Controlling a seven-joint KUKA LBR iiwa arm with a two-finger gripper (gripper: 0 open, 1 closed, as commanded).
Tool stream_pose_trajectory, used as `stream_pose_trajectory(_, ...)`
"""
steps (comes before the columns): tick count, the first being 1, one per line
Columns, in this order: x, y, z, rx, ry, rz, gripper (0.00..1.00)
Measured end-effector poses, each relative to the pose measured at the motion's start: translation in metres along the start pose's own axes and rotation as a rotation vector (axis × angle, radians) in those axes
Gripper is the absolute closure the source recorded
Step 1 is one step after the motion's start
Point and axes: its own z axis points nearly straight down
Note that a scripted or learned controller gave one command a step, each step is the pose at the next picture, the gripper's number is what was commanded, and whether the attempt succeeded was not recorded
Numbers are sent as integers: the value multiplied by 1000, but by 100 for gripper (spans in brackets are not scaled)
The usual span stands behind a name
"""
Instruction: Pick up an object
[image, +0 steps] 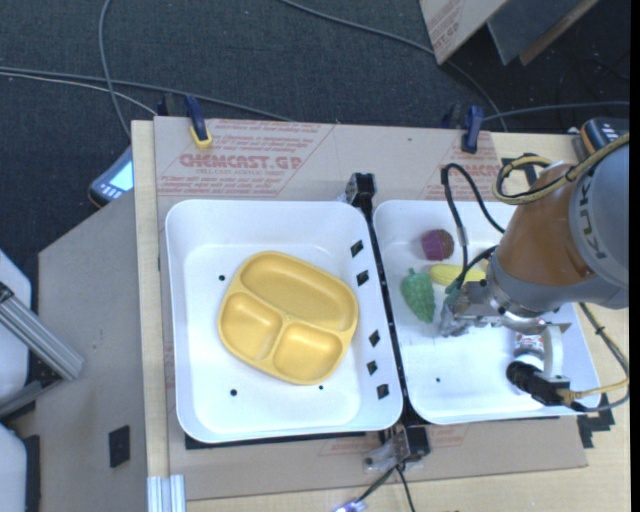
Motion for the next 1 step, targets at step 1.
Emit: stream_pose_trajectory(1, 5, 10, -58, -6, -3, -4, 100)
